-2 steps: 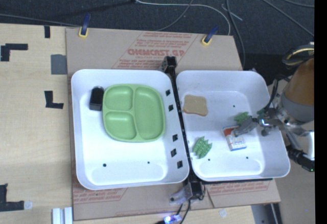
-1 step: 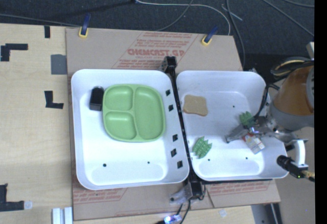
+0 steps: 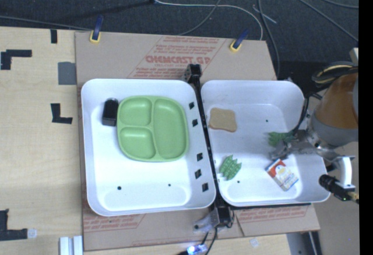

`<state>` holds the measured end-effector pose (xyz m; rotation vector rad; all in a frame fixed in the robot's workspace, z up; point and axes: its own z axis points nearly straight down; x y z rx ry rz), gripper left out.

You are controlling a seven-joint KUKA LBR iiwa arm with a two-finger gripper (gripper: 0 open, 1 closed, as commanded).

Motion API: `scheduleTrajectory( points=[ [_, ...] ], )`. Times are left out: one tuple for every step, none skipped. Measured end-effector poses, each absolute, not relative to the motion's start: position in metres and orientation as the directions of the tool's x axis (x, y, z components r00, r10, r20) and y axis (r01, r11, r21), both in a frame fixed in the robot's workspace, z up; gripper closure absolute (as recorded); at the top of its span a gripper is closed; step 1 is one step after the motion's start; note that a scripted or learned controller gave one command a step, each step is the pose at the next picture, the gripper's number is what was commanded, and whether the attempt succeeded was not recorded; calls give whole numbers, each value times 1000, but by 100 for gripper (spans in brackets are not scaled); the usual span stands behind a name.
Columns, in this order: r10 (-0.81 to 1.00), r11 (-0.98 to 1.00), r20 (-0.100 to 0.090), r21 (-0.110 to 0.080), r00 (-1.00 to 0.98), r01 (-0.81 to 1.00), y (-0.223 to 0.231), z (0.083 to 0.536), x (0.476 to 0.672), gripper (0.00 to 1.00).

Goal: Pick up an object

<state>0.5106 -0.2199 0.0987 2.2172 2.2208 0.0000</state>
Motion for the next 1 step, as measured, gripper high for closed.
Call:
scheduleTrajectory(
  points=[
    [1000, 2, 0, 3, -2, 1000, -212, 144, 508, 100]
  ],
)
